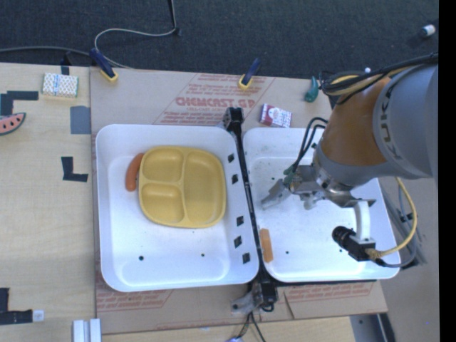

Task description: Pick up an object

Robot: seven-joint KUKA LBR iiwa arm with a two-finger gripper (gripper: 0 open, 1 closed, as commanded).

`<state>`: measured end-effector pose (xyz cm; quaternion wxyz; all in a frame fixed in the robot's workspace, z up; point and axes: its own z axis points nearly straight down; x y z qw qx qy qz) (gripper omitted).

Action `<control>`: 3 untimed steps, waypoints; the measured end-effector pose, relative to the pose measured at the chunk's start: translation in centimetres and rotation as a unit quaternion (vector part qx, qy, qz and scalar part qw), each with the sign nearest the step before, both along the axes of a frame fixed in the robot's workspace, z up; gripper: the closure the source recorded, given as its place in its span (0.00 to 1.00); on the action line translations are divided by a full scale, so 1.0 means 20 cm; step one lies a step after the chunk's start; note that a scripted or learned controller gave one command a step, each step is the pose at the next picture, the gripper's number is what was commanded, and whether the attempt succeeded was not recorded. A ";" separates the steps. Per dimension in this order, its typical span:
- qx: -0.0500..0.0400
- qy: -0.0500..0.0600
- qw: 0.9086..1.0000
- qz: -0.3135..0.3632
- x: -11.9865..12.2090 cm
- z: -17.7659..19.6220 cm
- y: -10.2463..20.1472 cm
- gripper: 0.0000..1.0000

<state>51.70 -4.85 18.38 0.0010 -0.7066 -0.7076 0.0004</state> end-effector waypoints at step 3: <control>-0.002 -0.003 1.000 -0.001 0.35 -0.49 -0.25 0.00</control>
